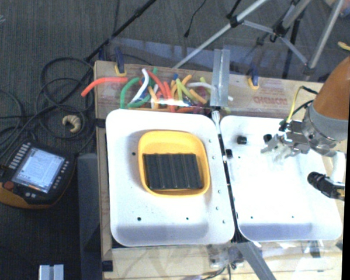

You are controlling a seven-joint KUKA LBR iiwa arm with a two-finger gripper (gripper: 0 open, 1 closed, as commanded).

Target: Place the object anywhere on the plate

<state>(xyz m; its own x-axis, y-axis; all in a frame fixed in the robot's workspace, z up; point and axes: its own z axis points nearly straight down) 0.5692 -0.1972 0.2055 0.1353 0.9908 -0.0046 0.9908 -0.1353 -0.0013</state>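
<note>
- The worktop (pixel 157 264) is seen carrying two shallow white bins side by side; the yellow plate serves as the landmark below.
- The left bin (pixel 159 223) is seen around the yellow plate (pixel 144 145), which lies in its upper middle part.
- The right bin (pixel 276 212) is set just right of the plate's bin, the two rims touching.
- The grey arm (pixel 335 104) is seen well to the right of the plate, over the right bin's upper right part.
- A dark ribbed slab (pixel 172 171) is seen lying flat on the plate.
- The jaws are found at the arm's tip; whether they are released or clenched cannot be told.
- A small black object (pixel 242 139) is seen on the right bin's floor, right of the plate, apart from the gripper (pixel 280 149).
</note>
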